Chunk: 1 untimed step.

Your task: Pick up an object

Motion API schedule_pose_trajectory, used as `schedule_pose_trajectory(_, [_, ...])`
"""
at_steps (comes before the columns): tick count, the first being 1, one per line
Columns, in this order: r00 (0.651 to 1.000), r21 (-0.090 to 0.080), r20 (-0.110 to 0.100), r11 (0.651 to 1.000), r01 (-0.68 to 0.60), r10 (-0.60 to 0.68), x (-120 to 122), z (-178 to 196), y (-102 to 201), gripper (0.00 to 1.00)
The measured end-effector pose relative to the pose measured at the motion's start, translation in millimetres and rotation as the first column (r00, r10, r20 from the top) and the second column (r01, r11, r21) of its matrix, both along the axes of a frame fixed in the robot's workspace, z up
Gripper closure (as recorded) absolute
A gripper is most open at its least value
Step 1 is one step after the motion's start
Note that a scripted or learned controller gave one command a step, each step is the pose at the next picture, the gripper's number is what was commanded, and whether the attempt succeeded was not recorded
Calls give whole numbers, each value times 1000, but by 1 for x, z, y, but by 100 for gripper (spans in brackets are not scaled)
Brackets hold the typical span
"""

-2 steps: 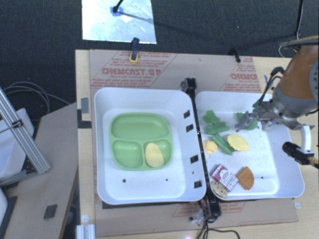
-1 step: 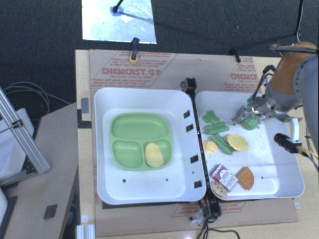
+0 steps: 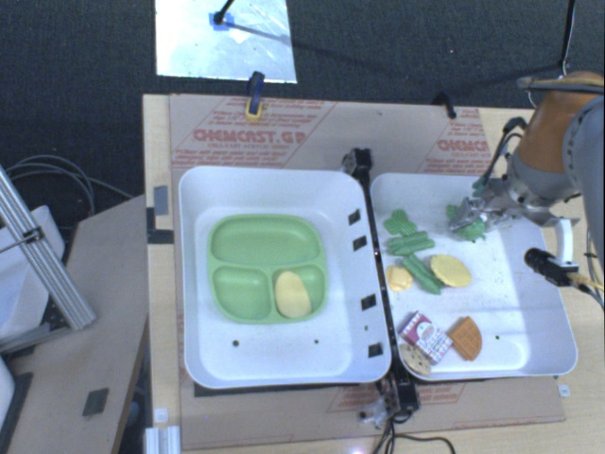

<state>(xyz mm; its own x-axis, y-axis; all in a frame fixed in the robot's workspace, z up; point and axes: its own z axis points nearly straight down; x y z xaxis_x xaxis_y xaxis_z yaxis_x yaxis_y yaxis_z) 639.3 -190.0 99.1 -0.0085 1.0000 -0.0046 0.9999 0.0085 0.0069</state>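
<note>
red "chemcast gp", seemingly, on the bench sheet (image 3: 248, 136).

A green divided tray (image 3: 267, 268) sits in the left white bin (image 3: 203, 348). Both bins rest on a printed cardboard sheet (image 3: 312, 126) covering the desk (image 3: 156, 140), with a yellow-and-blue clamp (image 3: 255, 96) at its far edge. A shiny metal plate (image 3: 225, 25) lies on the dark carpet (image 3: 76, 83) beyond.

Robot arm (image 3: 558, 140) reaches into the right bin (image 3: 539, 320) from the right.
Its claw (image 3: 470, 218) sits at a green toy (image 3: 470, 227) near the bin's far side. Green and yellow play food (image 3: 425, 263) lies mid-bin. In the left bin (image 3: 203, 348), a green divided tray (image 3: 255, 244) holds a yellow piece (image 3: 293, 294).
</note>
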Motion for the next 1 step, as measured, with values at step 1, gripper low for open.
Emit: schedule_pose_trajectory(1, [1000, 6, 1, 1000, 0, 0, -21, 70, 57, 100])
